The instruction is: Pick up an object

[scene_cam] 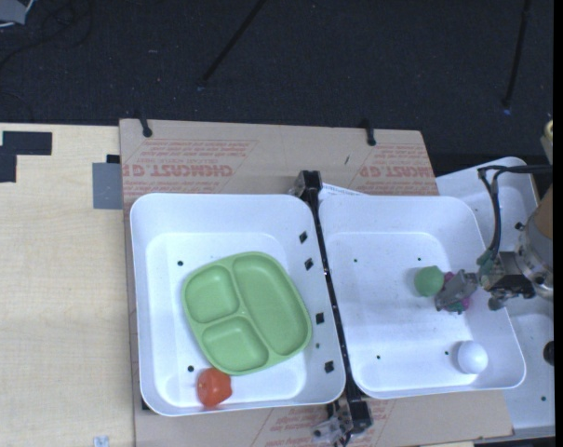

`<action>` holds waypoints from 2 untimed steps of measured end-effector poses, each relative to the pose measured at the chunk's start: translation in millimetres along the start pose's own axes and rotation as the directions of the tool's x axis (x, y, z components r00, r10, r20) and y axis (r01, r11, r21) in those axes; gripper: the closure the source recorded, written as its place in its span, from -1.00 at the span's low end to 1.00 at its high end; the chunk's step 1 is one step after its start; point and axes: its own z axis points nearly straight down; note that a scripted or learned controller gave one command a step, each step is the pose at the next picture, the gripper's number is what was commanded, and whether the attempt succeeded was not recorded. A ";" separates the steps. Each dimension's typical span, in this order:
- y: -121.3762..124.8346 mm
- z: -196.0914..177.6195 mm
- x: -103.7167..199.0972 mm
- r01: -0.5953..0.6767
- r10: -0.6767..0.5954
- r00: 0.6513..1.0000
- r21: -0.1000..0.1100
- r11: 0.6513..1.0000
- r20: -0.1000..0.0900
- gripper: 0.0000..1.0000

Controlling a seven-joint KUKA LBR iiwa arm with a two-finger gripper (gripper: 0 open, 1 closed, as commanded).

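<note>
Two white bins (141,250) sat on the table; fingers (455,291) reached into the right one, their opening indiscernible. A green ball (429,280) lay just beside them, a white ball (469,356) nearer the camera.

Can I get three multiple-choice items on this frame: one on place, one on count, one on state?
1. Where does the green ball lie?
A. in the right bin
B. on the green tray
C. on the bench outside the bins

2. How many loose things lie in the left bin?
A. one
B. two
C. four

3. How does the green tray sit?
A. standing on edge
B. upside down
C. flat, its hollows facing up

Answers:
1 A: the green ball rests on the floor of the right bin, just left of the hand.
2 B: the left bin has the green tray and a red-orange lump near its front edge.
3 C: all three hollows of the tray face the camera.
</note>
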 end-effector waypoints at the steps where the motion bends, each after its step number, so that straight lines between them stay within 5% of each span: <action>1: 2.2 -5.4 0.1 0.003 -0.003 1.000 -0.011 1.000 0.002 -1.00; 2: 4.7 38.5 -2.8 0.003 -0.003 1.000 -0.008 1.000 0.001 -1.00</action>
